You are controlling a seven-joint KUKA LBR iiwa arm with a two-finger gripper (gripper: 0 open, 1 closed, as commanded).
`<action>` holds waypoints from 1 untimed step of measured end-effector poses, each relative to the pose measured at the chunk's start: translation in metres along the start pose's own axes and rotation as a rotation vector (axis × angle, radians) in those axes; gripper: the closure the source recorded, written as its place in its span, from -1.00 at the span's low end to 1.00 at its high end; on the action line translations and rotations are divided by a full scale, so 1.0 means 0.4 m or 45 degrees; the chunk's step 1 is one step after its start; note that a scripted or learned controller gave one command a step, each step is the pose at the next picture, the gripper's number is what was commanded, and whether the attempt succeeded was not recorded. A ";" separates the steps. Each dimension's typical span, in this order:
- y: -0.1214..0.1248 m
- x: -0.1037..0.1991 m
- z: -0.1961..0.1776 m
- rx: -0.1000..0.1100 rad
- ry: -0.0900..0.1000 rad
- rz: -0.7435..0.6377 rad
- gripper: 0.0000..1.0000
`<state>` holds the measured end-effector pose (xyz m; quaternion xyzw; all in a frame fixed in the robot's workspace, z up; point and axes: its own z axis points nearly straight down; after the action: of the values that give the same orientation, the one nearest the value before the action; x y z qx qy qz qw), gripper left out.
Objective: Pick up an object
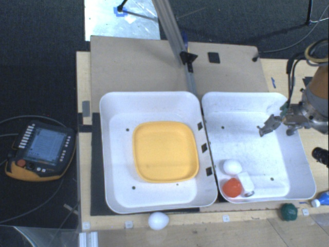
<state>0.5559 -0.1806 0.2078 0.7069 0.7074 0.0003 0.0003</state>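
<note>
Counting one yellow plate (pixel 166 151), two white eggs (pixel 232 166).

bench (pixel 226 73) with two white bins (pixel 115 138), white egg (pixel 158 221), green ball (pixel 289 211)

A dark carpeted floor (pixel 41 45) surrounded the pale wooden bench (pixel 226 71). A yellow-and-grey handheld control pendant (pixel 40 153) lay on the floor to the left, its black cable trailing away. A bright reflective sheet (pixel 110 12) lay beyond the bench. Thin black cables (pixel 288 27) crossed the floor at upper right.
</note>
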 end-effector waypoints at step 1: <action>0.003 0.001 0.104 0.004 0.001 0.001 -1.00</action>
<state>0.5571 -0.1801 0.1662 0.7070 0.7072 -0.0007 -0.0010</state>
